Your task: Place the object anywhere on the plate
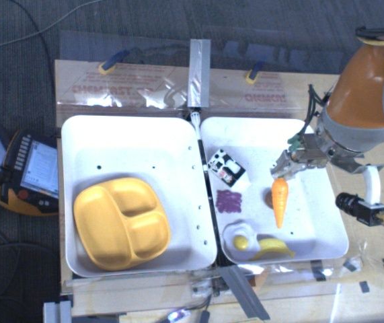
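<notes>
Where pincer [280, 173] meets carrot [280, 202], fingertips indistinct

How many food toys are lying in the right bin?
4: a carrot right of centre under the tool, purple grapes near the left wall, an egg and a banana along the front. The arm may hide more.

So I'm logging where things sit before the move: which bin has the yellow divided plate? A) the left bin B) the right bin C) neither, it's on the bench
A: the yellow plate lies in the left bin, while the carrot is in the right bin.
</notes>
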`<state>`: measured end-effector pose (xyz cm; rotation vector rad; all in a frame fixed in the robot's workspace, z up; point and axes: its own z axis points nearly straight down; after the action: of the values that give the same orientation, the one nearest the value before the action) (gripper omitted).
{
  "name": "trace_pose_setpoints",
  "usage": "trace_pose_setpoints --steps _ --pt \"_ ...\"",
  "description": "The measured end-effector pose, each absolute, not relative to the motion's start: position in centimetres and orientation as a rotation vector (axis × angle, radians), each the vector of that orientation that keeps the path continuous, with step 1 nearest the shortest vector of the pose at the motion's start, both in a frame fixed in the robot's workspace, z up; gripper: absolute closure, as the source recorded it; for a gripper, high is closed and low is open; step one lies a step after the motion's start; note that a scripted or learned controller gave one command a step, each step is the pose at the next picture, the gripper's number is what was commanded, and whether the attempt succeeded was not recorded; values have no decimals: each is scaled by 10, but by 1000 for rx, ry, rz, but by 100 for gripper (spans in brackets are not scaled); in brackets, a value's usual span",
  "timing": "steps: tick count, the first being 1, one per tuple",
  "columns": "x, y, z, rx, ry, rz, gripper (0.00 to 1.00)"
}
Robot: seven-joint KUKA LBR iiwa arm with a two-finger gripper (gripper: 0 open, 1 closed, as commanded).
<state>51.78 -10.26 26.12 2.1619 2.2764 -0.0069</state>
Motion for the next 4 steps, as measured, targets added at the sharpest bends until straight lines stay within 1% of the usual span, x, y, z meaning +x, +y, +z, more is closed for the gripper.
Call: trace_pose_setpoints --steps 1,2,3,4 --pt "519 -43 263 2072 2360 -2 100" --pt "524 27 232 1730 2624 -2 100" --pt "521 84 182 1648 2677 -4 100" --pt "528 134 203 2005 2419 -5 100"
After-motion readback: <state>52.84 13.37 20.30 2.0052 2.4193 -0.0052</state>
